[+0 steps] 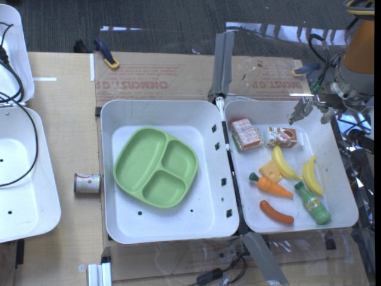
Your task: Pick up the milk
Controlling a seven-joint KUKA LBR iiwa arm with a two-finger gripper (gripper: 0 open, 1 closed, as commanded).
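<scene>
Above right bin, gripper (311, 109), seemingly empty.

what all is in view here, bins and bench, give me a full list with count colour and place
bins: 2, white, side by side on the bench
divided plate: 1, light green, left bin
milk carton: 1, brown and white, lying at the back of the right bin
red and white carton: 1, left of the milk carton
bananas: 2, yellow, middle of right bin
cheese wedge: 1, yellow, beside the carrot
carrot: 1, orange
sausage: 1, orange-red, front of right bin
bottle: 1, green, front right
small can: 1, on the bench left of the bins
gripper: 1, grey, over the right bin's back right corner
</scene>
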